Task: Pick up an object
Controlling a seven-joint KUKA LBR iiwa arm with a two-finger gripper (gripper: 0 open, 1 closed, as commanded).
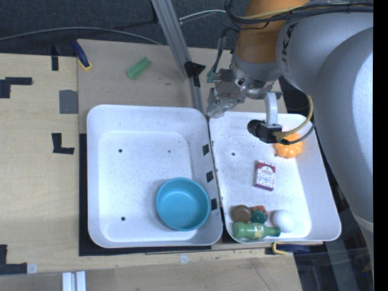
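Red packet (pixel 265 176) (right bin (pixel 315 187))

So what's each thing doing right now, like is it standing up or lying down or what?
Blue bowl: upright, in the left bin's near right corner.
Red card box: lying flat, mid right bin.
Green bottle: on its side, against the right bin's near wall.
White egg: resting beside the bottle.
Orange toy: partly hidden behind a black arm part.
Claw: above the bins' far edge, holding nothing visible.

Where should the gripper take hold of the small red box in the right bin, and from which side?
Judging by its pose, come from straight above. The small red box lies flat and alone on the right bin floor, so close across its two long edges, the narrower span.
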